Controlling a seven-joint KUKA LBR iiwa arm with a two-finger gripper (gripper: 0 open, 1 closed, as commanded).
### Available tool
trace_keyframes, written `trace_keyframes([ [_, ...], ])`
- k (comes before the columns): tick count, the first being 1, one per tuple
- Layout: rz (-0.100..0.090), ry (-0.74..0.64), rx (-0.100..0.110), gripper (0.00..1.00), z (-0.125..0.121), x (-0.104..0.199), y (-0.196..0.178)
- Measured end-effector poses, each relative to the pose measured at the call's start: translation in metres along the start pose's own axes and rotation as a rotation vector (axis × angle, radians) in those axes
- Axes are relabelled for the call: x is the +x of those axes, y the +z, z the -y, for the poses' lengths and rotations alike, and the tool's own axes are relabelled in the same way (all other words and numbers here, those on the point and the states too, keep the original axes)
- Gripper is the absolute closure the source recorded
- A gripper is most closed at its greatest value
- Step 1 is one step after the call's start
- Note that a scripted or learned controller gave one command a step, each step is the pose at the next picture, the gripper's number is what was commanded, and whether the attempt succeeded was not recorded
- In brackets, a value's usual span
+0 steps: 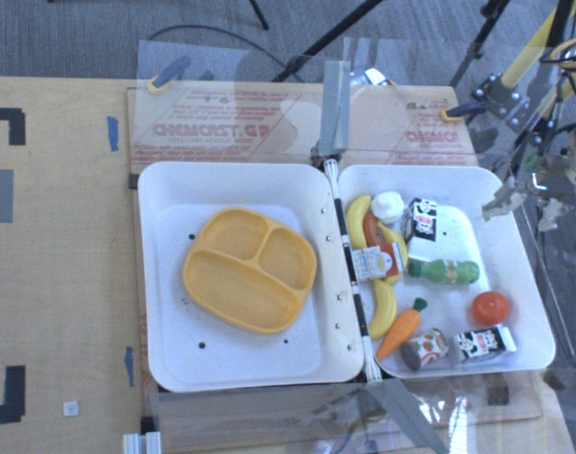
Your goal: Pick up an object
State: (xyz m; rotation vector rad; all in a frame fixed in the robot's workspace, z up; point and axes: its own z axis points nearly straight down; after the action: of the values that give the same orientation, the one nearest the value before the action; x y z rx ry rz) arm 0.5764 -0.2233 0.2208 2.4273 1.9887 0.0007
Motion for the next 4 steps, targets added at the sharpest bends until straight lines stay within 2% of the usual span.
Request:
trace_keyframes([
  [1, 0.001, -0.069, -0.031, 0.00, -0.009, 0.010, 0.081],
  [2, -0.006, -0.097, -0.001, 0.00, 0.008, 0.016, 0.102],
  [3, -0.009, -0.172, 0.000, 0.00, 0.038, 0.020, 0.134],
  [4, -0.003, -0.168, -0.005, 1.00, 0.036, 0.017, 0.123],
])
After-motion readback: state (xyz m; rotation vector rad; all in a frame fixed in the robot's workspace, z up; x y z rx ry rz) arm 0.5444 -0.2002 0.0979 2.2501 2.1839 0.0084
